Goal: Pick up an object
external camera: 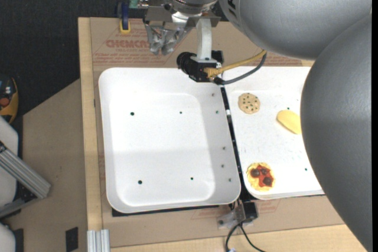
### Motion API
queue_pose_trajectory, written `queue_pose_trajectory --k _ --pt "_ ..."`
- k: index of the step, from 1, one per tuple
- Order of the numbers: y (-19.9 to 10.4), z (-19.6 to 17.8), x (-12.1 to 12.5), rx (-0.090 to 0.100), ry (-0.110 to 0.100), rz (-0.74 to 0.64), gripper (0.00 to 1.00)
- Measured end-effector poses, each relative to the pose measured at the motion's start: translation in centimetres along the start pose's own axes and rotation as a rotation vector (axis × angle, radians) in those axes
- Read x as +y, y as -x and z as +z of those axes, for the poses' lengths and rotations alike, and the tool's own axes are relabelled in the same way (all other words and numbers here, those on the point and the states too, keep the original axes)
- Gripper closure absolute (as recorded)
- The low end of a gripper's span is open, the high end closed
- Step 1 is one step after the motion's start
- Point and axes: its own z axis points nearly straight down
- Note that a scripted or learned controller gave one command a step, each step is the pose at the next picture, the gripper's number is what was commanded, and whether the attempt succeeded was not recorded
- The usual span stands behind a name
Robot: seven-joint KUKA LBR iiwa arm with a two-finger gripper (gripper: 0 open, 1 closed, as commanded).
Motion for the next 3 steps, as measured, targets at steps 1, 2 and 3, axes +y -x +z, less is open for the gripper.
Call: queue_pose_trajectory --k 1,2,3 --pt "9.2 -3.5 2.0 -0.004 0.003 0.011 1.0" --pt "1.9 3.9 4.3 -0.001 -0.013 -0.004 1.0" --pt "-0.1 12.5 -1.3 -0.003 -0.019 -0.002 1.0"
